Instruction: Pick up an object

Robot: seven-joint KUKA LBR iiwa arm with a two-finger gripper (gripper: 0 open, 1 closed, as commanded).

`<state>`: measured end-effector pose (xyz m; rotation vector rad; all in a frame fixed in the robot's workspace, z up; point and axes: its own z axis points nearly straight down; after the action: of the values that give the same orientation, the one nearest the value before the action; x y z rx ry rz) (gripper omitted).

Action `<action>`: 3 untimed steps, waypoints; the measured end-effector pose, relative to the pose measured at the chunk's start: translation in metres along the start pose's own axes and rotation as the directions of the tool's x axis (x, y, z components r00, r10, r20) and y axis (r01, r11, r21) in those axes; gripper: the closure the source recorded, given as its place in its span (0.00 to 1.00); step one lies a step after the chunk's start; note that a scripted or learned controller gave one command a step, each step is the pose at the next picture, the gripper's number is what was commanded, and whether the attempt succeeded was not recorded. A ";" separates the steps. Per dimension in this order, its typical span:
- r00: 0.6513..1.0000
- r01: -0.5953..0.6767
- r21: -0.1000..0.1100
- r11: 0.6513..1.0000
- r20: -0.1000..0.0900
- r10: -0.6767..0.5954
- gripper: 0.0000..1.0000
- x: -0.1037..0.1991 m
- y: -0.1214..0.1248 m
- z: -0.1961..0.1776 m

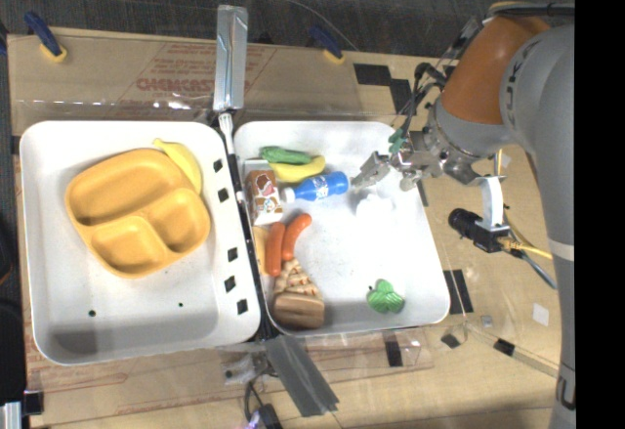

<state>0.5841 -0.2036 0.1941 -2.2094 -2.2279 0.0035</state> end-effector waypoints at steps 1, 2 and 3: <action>1.000 -0.003 -0.001 1.000 0.000 0.003 0.00 0.075 0.008 0.103; 1.000 -0.001 0.001 1.000 0.000 0.001 1.00 0.074 0.008 0.093; 0.972 -0.236 0.002 0.972 0.000 0.236 1.00 0.062 -0.004 0.103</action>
<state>0.5787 -0.1417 0.0910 -2.4568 -1.9487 0.0059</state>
